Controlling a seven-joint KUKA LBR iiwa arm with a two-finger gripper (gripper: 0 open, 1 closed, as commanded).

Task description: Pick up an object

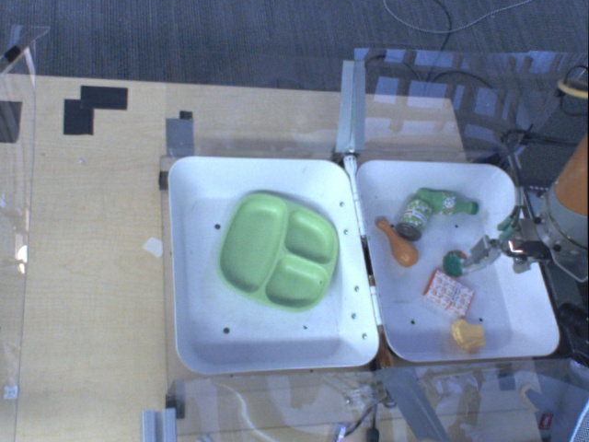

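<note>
Gripper [480, 252] reaching in from the right edge of the right bin [529, 339], low over its floor, fingers slightly spread with nothing visibly pinched between them, tips just right of a small dark-green round object [453, 264]; cannot tell whether touching it. Above and left of that green object, toward the bin's far wall: a green bottle [425, 209] lying on its side, cap end pointing right. Just left of the bottle's base, an orange, pear-shaped object [397, 242] lying slantwise, near the bin's left wall. Below the green round object, a red-and-white patterned packet [448, 293] lying flat. Lower still, near the bin's front wall, a small yellow object [467, 335]. Left of the right bin and touching it along one wall, the left bin [193, 339], holding a light-green divided tray [279, 250] with three compartments, set at a slant. Both bins resting on a pale wooden table [92, 274].
</note>
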